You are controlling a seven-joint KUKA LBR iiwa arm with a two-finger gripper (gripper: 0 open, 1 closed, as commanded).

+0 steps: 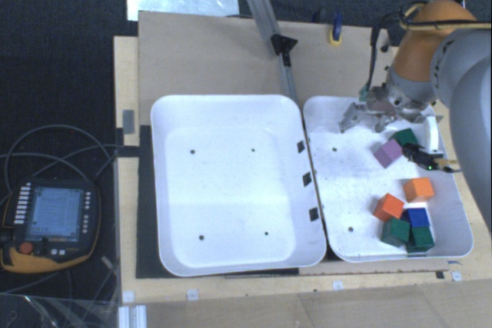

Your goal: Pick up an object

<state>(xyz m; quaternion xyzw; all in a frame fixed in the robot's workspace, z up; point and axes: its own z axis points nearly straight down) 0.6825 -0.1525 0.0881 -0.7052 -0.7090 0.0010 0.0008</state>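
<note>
The right bin (pixel 338 230) holds several small blocks. A purple block (pixel 388 152) lies near its middle, with a green block (pixel 405 137) just behind it. Toward the front right sit two orange blocks (pixel 419 189) (pixel 388 206), a blue block (pixel 419 217) and two dark green blocks (pixel 397 231) (pixel 420 240), packed close together. My gripper (pixel 356 117) hangs over the back of the right bin, left of the purple block and apart from it. No block shows in the gripper. The grey arm with its orange band (pixel 427 42) reaches in from the right.
The left bin (pixel 231 180) lies beside the right one, joined by dark clips (pixel 307 178) along the shared edge. A grey pole (pixel 261 4) slants over the bench behind the bins. A teach pendant (pixel 52 223) with cables rests on the floor at the left.
</note>
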